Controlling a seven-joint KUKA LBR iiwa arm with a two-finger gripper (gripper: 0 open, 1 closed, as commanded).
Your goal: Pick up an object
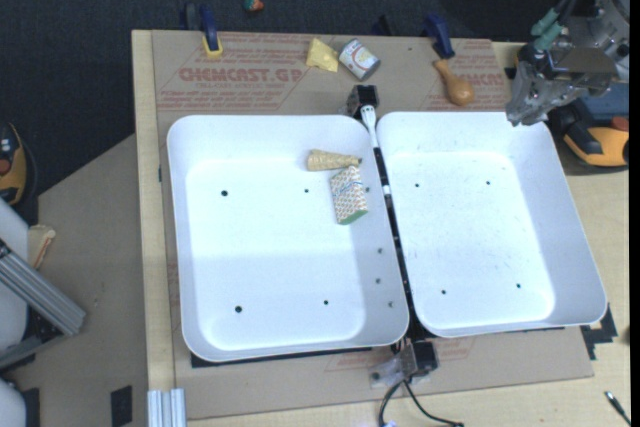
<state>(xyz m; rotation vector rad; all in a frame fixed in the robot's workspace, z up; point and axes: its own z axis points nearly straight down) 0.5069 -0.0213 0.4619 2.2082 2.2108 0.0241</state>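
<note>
Two objects lie in the left bin (230, 245), near its upper right part. One is a tan cone-shaped piece (331, 160) lying on its side. Just below it sits a small green-and-white patterned packet (347, 194). My gripper (524, 111) hangs at the far upper right, over the back right corner of the right bin (500, 245), well away from both objects. Nothing shows between its fingers.
On the board behind the bins lie a yellow wedge (322, 56), a small white box (359, 59) and a brown pear-shaped piece (455, 83). Blue clamps (209, 27) hold the board's back edge. A black bar (385, 195) runs between the bins.
</note>
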